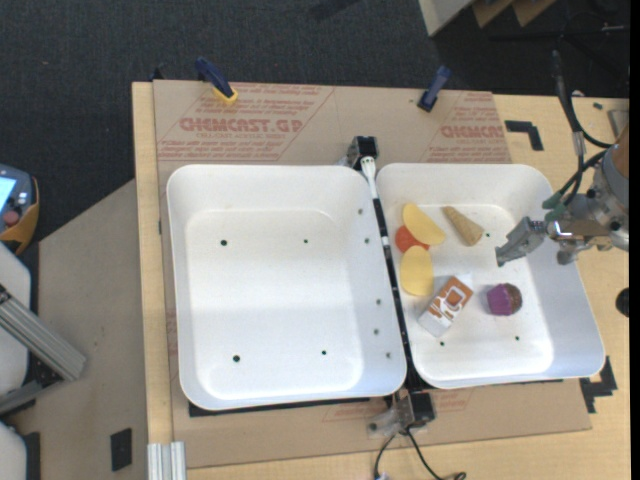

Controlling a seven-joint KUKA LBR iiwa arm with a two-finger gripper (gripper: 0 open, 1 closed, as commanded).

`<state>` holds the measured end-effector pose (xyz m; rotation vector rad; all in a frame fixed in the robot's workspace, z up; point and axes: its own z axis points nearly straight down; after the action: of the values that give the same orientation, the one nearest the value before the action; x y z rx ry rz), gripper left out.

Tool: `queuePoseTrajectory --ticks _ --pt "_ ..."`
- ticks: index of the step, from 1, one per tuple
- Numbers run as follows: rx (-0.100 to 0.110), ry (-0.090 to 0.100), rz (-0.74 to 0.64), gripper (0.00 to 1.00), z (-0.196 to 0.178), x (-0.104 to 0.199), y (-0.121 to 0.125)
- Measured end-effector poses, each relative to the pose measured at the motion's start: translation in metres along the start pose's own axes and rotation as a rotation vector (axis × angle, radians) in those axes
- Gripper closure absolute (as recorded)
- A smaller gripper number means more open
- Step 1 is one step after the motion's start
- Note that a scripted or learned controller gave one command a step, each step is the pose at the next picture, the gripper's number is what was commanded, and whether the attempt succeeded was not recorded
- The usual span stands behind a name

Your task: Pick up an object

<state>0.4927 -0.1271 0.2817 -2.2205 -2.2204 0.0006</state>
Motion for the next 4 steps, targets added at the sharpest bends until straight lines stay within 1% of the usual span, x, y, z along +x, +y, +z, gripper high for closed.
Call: queuePoseTrajectory --ticks 1,2,3,4 --pt "0.017 0.005 -0.002 0.0 0.159 0.034 -0.015" --pt "-0.008 -0.003 -0.003 0.0 0.198 0.025 0.06" --pt "0.001 0.001 0.001 0.0 0.196 0.027 0.024" --pt "-0.005 -0.001 0.001 1.0 0.185 0.026 0.027"
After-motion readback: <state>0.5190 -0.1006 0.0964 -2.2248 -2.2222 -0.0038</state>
